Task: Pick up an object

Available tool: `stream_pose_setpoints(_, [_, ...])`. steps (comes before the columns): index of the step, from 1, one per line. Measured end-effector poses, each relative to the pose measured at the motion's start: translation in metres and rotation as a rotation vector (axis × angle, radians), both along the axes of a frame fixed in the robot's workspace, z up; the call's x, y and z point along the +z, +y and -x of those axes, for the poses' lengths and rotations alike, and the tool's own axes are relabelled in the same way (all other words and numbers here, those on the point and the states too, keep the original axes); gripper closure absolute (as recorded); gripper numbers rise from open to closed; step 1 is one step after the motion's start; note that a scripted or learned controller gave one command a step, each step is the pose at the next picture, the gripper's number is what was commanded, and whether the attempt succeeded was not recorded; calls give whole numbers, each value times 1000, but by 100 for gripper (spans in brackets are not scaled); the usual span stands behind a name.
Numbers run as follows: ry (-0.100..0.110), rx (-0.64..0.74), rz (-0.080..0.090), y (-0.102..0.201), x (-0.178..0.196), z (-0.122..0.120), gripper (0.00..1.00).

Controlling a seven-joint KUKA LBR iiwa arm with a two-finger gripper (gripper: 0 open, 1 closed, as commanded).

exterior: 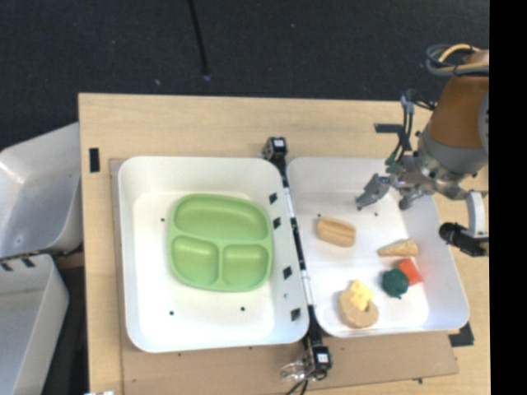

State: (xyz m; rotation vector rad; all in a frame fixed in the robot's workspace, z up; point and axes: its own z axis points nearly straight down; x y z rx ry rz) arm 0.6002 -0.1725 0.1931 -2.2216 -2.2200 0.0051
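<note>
my pincer point(385, 189) hangs over the back part of the right bin point(329, 175), near its far right corner, w/ the orange band above the wrist off toward the frame's right side. two dark fingers splay apart, one pointing left-down toward the bin floor, the other short by the wrist. looks released to me, nothing between them.

task is pick up an object, and as far as i can judge nothing is picked yet. all candidates lie on the right bin's floor: a tan bread-like piece point(336, 232) near the middle, closest to my left finger but apart from it; a pale wedge point(398, 248) to the right of that; a green lump point(395, 282) touching an orange-red bit point(411, 271) just below the wedge; and a yellow chunk on a tan round point(358, 304) near the front edge.

left bin point(140, 303) carries a green divided plate point(221, 242), not my concern rn.

so progress: approach only. left to do, imo: choose one, prob the tan piece since it's nearest, come down over it, clench, lift. no contact w/ anything at this point.
</note>
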Motion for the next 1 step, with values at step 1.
stream_pose_setpoints(1, [0, -2, 0, -7, -59, -5, 0])
